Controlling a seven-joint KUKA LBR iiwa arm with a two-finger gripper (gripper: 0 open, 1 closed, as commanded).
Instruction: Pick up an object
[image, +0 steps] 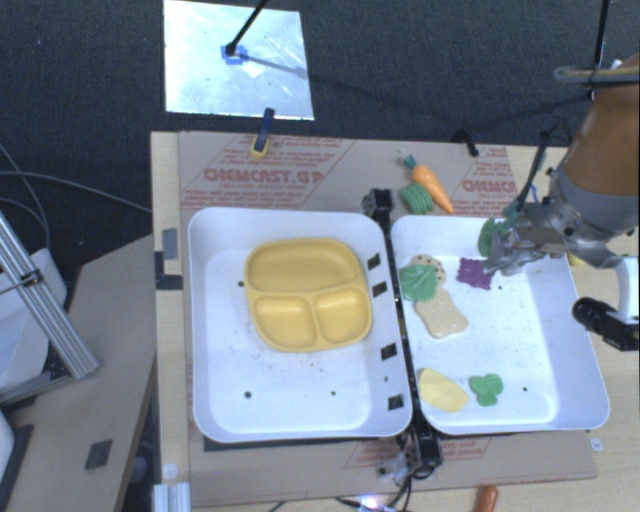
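While the arm (600, 160) reaches in from the right of the overhead view, its claw (507, 252) hangs low over the far part of the right bin (560, 360). Whether the claw is wide or narrow I cannot tell; its tips are too dark and blurred to read. A green leafy piece (489, 237) sits right against the claw's left side, and a small purple toy (474, 272) lies just beside and below it on the bin floor; I cannot tell if either is touched.

Further left in that bin, a round green toy (419, 282) rests near the dividing wall, with a spotted cookie shape (427, 263) peeking out behind it. A tan cracker-like piece (441, 317) lies just in front of the green one. Toward the near edge sit a yellow lemon-like piece (441, 390) and, just to its right, a small green broccoli shape (486, 388).

The left bin (220, 400) holds a yellow divided plate (305, 292), lying flat with three compartments.

Beyond the bins, on the cardboard-covered counter (300, 175), lies a toy carrot (428, 183) with a green piece (416, 199) against it.
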